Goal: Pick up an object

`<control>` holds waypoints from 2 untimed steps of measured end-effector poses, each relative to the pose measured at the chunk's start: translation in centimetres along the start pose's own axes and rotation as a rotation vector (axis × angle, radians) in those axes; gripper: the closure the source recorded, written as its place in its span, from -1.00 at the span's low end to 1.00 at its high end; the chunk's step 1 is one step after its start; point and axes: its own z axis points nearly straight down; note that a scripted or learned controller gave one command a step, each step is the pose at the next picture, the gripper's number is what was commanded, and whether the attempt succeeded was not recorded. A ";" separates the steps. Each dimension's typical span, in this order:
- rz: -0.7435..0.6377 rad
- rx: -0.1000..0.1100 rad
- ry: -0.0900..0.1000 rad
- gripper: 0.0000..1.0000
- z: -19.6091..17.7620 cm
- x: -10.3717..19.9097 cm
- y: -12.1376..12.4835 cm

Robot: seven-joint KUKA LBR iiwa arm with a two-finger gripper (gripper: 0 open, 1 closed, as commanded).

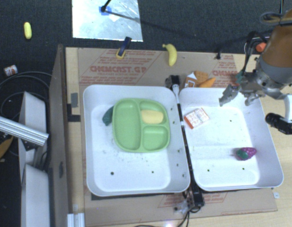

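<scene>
I am watching the pincer (238, 95) hanging over the far edge of the right bin (264, 141), its two fingers splayed wide apart with nothing between them. The nearest candidate is the small red-and-white packet (196, 117), which is lying flat in the far left part of that bin, to the left of the pincer and a little toward the camera. Its long axis is running at a slant, from lower left to upper right as I see it, so I am judging that the fingers would need turning to close across its short side. The purple object (245, 153) is sitting near the bin's front right, well apart from the packet and farther toward the camera. The green divided tray (129, 134) is occupying the left bin (96, 164), farther off again.
</scene>
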 end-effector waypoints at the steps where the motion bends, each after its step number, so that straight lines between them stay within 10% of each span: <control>1: 0.005 0.006 -0.001 -1.00 9.8 -6.9 1.5; 2: 0.002 -0.002 -0.001 -1.00 3.7 -8.0 0.0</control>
